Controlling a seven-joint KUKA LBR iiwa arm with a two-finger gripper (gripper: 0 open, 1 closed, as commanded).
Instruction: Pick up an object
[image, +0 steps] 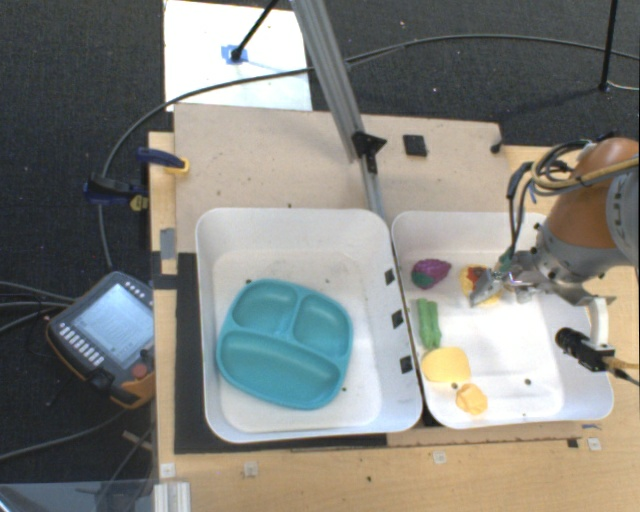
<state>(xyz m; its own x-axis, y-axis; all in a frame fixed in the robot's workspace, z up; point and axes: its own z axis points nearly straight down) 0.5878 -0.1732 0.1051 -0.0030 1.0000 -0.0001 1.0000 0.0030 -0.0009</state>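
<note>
Far to the left, off the bench, a grey handheld control pendant (105, 335) with a lit screen lies on the dark floor among black cables. On the bench's left edge sits a blue and yellow clamp (160, 160). The left bin (292, 228) holds a teal divided plate (286, 343), lying flat and slightly turned, with three compartments facing up. A grey metal pole (335, 85) slants down from the top toward the seam between the two bins. The right bin (560, 405) carries the small objects: a purple piece (431, 271) near its upper left, a green elongated piece (428, 323) just below it along the left wall, a yellow rounded piece (445, 365) beneath that, and a smaller orange-yellow piece (471, 399) close beside it toward the front rim. Farther right, a yellow and red object (473, 279) lies near the upper middle of the bin, directly against the gripper (490, 288), which is lowered to it from the right on the grey arm (590, 225). At this slant I cannot tell how the pincer is set, nor whether it has any hold on the object.
</note>
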